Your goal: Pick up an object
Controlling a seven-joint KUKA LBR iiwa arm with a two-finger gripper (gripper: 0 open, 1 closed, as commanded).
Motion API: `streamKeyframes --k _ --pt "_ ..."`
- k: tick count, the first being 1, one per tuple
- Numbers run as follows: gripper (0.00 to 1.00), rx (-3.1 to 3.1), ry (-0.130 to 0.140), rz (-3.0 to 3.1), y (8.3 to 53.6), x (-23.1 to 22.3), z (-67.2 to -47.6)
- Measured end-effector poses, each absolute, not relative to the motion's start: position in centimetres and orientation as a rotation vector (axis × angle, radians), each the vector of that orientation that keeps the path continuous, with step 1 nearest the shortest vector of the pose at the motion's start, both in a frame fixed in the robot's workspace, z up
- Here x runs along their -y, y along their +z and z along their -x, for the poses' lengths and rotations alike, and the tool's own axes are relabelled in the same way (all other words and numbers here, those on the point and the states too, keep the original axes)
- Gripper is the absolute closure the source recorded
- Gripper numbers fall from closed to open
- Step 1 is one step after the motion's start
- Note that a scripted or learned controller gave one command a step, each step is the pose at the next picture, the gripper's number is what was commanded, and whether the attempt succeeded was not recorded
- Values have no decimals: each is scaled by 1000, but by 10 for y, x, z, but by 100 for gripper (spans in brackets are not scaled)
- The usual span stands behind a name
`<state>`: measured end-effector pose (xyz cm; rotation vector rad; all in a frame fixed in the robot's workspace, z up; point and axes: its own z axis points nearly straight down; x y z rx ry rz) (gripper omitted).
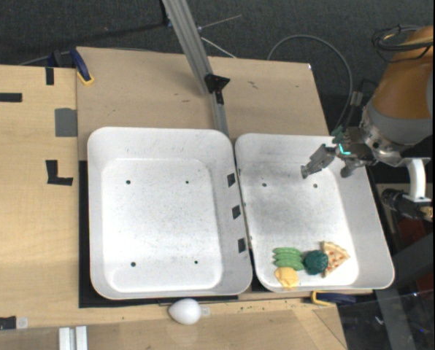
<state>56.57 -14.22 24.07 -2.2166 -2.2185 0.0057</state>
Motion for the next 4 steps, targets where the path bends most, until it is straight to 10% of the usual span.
streamKeyframes --k 4 --pt "0 2223 3 2220 88 137 -561"
